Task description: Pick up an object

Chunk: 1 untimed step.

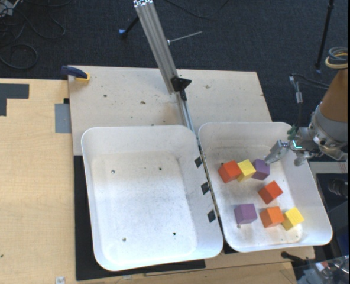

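Nearest the lens, the left bin (145,253) sits beside the right bin (317,229) on the surface (133,93). Seven cubes lie in the right bin. An orange cube (229,171), a yellow cube (246,169) and a purple cube (261,169) touch in a row near its middle. Just below them sits a second orange cube (271,191). Lower still, a second purple cube (245,213) lies apart from a third orange cube (272,216), which touches a second yellow cube (292,218). The pincer (279,151) hangs over the bin's upper right part, just above and right of the purple cube in the row, apart from it. I cannot tell how wide it stands, and nothing shows between its fingers.
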### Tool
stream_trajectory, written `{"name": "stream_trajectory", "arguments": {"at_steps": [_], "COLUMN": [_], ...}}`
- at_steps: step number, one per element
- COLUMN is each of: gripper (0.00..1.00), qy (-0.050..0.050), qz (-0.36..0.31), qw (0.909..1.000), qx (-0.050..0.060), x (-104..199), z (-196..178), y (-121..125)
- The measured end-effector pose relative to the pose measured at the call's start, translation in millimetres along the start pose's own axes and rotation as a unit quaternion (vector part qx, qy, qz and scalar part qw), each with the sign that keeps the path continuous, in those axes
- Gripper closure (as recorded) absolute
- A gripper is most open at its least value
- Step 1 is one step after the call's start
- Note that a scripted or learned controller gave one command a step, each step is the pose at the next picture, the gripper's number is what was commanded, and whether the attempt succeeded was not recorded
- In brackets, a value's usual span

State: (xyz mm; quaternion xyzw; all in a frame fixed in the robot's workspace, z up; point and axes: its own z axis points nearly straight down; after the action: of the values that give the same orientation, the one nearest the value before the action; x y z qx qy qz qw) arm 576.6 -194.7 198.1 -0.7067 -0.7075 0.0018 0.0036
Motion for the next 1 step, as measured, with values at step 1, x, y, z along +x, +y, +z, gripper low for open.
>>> {"name": "stream_trajectory", "arguments": {"at_steps": [1], "gripper": [0.00], "qy": [-0.001], "qz": [0.000], "qw": [1.0000], "qx": [-0.002], "x": [-0.1], "z": [-2.5], "y": [1.0]}}
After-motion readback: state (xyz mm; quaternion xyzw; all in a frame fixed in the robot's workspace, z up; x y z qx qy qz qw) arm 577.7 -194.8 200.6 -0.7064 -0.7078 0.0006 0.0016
